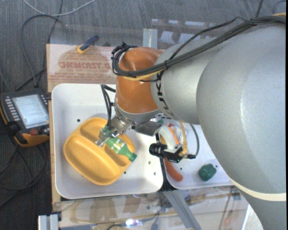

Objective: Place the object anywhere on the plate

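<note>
Leftmost, a glossy yellow divided plastic plate [89,157] lies in the left white bin [72,97]. Over its right edge the hand [107,137] clamps a small green plastic bottle [121,148]. Rightward, an orange carrot-like piece [174,172], partly hidden, and a dark green lump [207,172] lie in the right bin.

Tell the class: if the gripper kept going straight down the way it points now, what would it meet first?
Most likely the green bottle lying under the gripper, with the yellow plate beneath it. Depth is hard to judge from this slanted view, so contact may already exist.
</note>
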Robot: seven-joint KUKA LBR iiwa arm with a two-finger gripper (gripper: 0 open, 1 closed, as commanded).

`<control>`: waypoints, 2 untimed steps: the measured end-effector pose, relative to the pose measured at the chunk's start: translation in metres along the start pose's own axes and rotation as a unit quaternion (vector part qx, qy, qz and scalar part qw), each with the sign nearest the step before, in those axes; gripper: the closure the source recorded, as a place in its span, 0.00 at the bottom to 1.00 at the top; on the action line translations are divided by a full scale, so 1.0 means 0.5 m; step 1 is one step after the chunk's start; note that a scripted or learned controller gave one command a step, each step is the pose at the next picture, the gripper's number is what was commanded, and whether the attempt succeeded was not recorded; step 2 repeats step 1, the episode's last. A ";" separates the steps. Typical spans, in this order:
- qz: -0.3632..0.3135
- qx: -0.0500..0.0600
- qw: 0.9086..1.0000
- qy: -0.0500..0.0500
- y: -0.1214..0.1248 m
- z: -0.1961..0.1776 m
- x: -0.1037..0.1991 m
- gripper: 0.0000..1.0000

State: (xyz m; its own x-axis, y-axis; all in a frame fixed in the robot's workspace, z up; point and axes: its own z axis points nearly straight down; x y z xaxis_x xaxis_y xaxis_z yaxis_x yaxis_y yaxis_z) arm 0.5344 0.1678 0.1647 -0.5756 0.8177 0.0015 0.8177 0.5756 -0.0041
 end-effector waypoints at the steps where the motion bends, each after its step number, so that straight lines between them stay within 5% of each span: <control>1: 0.000 0.000 1.000 0.001 0.000 0.000 0.000 0.00; 2: 0.000 0.000 1.000 0.001 0.000 0.000 0.000 0.00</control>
